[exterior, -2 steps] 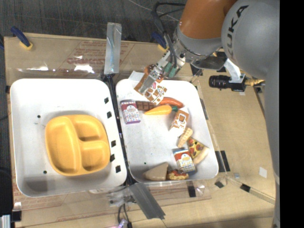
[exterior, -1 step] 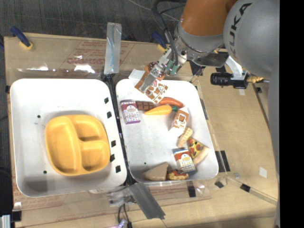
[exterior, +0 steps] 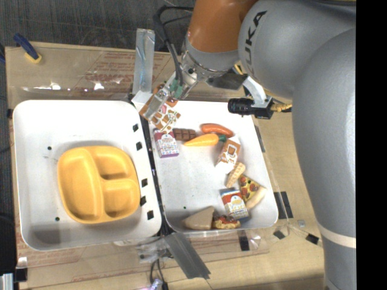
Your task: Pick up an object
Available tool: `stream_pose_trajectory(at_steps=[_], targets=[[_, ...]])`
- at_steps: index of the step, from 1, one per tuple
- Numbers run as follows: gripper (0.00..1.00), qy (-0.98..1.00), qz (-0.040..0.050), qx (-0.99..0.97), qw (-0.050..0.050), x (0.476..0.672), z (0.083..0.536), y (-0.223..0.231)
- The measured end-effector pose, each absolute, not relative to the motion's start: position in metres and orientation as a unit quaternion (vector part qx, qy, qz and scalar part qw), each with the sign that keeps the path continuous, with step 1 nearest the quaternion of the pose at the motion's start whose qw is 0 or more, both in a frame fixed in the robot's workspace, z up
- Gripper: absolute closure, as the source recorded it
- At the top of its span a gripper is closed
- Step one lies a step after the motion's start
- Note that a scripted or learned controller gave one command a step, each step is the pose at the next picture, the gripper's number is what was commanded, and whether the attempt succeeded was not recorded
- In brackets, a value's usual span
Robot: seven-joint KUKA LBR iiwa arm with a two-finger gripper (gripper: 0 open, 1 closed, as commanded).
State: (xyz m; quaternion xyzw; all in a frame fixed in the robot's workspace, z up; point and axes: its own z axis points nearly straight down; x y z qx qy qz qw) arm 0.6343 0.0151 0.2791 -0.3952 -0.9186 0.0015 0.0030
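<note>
The gripper (exterior: 176, 92), grip state indeterminate, sits at the right bin (exterior: 199, 180) rim beside a carton (exterior: 158, 109), so it may snag there.

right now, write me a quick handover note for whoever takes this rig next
Gripper: over the top-left corner of the right bin, by a patterned box; grip cannot be confirmed.
Things: toy carrot, chocolate bar, small cartons and pizza slice lie in the right bin. Yellow tray sits in the left bin.
Done: no clear lift.
Left: confirm a grasp and raise one object.
</note>
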Motion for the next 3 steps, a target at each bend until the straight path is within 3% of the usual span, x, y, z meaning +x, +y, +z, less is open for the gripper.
stream_pose_trajectory(at_steps=[1, 2, 3], targets=[[1.00, -0.898, 0.0005, -0.440, -0.001, 0.644, 0.287, 0.038], [1.00, -0.867, 0.0004, -0.498, -0.001, 0.640, 0.339, 0.030], [1.00, -0.859, 0.0028, -0.512, 0.003, 0.600, 0.272, 0.058]])
